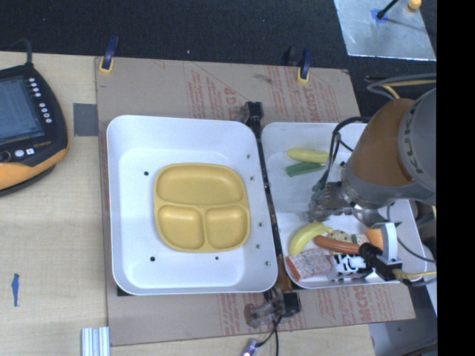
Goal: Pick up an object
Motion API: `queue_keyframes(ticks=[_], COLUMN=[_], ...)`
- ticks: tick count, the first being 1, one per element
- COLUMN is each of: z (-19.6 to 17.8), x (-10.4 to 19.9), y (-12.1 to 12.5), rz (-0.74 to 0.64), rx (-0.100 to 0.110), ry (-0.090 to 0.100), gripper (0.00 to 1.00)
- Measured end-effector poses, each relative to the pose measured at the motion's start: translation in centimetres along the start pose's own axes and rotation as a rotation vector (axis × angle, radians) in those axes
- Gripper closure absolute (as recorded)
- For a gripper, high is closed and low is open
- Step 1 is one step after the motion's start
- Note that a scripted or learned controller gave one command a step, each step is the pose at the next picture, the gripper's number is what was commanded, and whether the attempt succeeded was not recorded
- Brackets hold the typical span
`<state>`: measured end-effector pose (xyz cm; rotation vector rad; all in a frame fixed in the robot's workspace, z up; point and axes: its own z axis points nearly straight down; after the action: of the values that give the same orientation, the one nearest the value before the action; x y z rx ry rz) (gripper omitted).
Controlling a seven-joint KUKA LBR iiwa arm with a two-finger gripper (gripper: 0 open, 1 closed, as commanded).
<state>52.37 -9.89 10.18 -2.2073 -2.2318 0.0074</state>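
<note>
The arm's orange band and grey wrist hang over the right bin (pixel 276 191). My gripper (pixel 323 205) points down into the bin's middle, just above a yellow banana (pixel 303 236). Beside the banana lie an orange carrot-like piece (pixel 335 245), a red and white packet (pixel 308 264) and a black and white item (pixel 347 264). Farther back in the same bin sit a yellow pepper-like piece (pixel 306 155) and a green one (pixel 300 169). The wrist hides the right part of the bin.
The left bin (pixel 126 199) holds a yellow divided plate (pixel 201 205). A teach pendant (pixel 28 124) lies on the bench at far left. Clamps (pixel 303 64) hold the cardboard at the back, and cables run along the bin's right side.
</note>
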Motion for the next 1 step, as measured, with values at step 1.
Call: queue_keyframes(ticks=[1], z=[0.01], x=[-0.01], y=[-0.02], rz=[-0.001], rx=[0.001], ry=[-0.001], gripper=[0.00])
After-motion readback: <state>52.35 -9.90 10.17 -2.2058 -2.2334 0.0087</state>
